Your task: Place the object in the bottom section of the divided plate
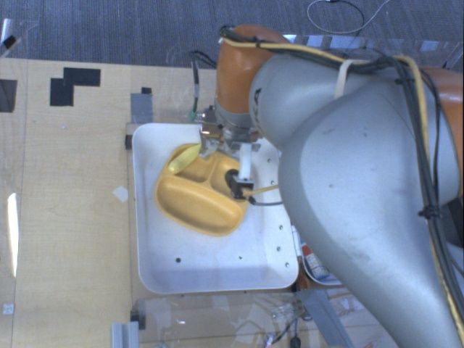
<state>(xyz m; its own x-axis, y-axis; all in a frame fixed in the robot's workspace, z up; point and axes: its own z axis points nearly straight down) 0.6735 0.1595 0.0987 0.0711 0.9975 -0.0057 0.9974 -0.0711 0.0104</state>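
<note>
Pincer (216, 146): positioned low over the upper edge of the divided plate, in the left bin.
Pincer state: cannot tell whether open or closed, because the wrist hardware covers the tip.
Object (183, 158): a thin, curved, yellow-green piece at the upper left edge of the plate, tilted, with its higher right end at the pincer.
Grip on object: cannot tell; the contact point is hidden.
Divided plate (197, 203): yellow and rounded, set in the upper middle of the left bin. The wide section is toward the camera and the smaller sections are toward the pincer.
Object relative to plate: on the upper left part, apart from the wide lower section.
Arm (362, 194): grey and very large in the camera view. It enters from the right and covers most of the right side.
Orange band (235, 78): directly above the wrist, over the top edge of the left bin.
Left bin (217, 267): white and shallow, with small dark dots on its floor.
Right bin (313, 267): a narrow strip visible under the arm.
Table (65, 230): pale wood, with black markings (74, 85) near its upper left.
Floor (109, 13): blue-grey carpet beyond the table, with a looped cable (335, 11) lying on it.
</note>
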